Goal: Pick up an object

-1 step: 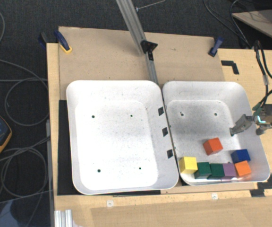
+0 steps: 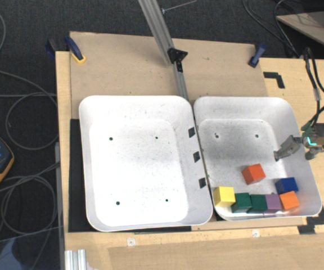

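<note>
Dark carpet strewn with loose cables surrounds a plywood bench (image 2: 122,66), and on it sit two shallow white bins side by side. Take the right bin (image 2: 235,108) as the landmark: the left bin (image 2: 134,108) touches its left wall, and a grey metal pole (image 2: 162,32) slants up from the seam between them.

Over the right bin's right rim hangs the gripper (image 2: 288,148), low and well above the blocks' row; whether it is spread or pressed together I cannot tell, and nothing shows between its tips.

All candidates lie in the right bin's near half. An orange-red block (image 2: 253,173) sits alone toward the middle. Along the near wall run a yellow block (image 2: 225,195), two green blocks (image 2: 250,202), a purple block (image 2: 273,202) and an orange block (image 2: 289,199), with a blue block (image 2: 286,184) just behind the last.

My judgement: the lone orange-red block is the sensible target, since its sides are free. The arm should centre over it, square up with its faces, then descend.
</note>
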### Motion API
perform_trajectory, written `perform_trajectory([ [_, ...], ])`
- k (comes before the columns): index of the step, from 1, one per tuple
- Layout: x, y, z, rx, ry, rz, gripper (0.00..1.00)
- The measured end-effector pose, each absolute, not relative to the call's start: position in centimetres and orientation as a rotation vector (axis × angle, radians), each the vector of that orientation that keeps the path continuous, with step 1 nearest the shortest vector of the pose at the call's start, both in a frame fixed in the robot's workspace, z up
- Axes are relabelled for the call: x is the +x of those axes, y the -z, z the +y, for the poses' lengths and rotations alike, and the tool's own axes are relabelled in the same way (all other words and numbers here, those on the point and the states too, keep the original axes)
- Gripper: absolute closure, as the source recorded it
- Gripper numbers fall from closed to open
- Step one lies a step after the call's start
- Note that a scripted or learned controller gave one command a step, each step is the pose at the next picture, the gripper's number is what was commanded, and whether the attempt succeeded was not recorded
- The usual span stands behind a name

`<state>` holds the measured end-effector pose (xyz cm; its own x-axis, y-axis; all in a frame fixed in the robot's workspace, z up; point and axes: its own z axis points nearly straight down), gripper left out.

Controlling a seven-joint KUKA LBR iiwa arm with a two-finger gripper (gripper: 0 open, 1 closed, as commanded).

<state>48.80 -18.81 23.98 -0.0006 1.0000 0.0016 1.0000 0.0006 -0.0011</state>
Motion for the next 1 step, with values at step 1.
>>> perform_trajectory([
  [1,49.19,-19.56,-19.16,-2.218,-0.003,-2.217,0.0],
])
